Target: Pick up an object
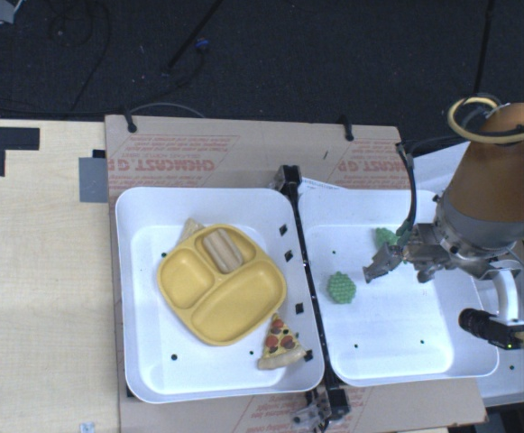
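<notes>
A green bumpy ball (341, 288) lies on the floor of the right bin (397, 350), near its left side. A second small green object (386, 237) sits further back, partly hidden behind the arm's wrist. My gripper (399, 270) hangs over the right bin, just right of the ball and in front of the small green object. Its two dark fingers (376, 267) stand apart, so it is open, with nothing between them.
The left bin (144, 350) holds a yellow divided plate (243, 300) with a toy hot dog (223, 250) in one compartment. A toy pizza slice (281, 344) lies by that bin's front right corner. A black divider (299, 260) separates the bins.
</notes>
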You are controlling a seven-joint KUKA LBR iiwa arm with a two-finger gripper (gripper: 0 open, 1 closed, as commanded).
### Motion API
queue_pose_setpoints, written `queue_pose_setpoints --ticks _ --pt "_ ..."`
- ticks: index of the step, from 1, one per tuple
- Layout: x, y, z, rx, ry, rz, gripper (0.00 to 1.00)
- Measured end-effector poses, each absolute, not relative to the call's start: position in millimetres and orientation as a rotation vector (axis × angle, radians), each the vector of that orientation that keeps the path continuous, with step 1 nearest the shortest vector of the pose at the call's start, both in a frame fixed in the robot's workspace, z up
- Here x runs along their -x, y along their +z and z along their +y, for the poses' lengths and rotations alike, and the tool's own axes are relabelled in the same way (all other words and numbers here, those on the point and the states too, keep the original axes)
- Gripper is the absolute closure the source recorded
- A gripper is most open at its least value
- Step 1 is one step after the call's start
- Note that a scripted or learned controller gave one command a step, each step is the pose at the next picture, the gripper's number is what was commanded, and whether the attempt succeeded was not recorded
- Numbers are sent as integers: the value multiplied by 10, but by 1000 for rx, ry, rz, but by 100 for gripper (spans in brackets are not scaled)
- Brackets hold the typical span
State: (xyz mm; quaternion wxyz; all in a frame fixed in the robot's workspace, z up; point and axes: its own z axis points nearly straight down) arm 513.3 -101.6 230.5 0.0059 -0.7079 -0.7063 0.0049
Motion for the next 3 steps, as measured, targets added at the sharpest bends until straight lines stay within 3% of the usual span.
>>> queue_pose_setpoints --ticks 1,3 --pt "-5158 2368 -1018 2221 2 -2220 0" --pt "-5126 1262 -1000 2217 6 -2215 0"
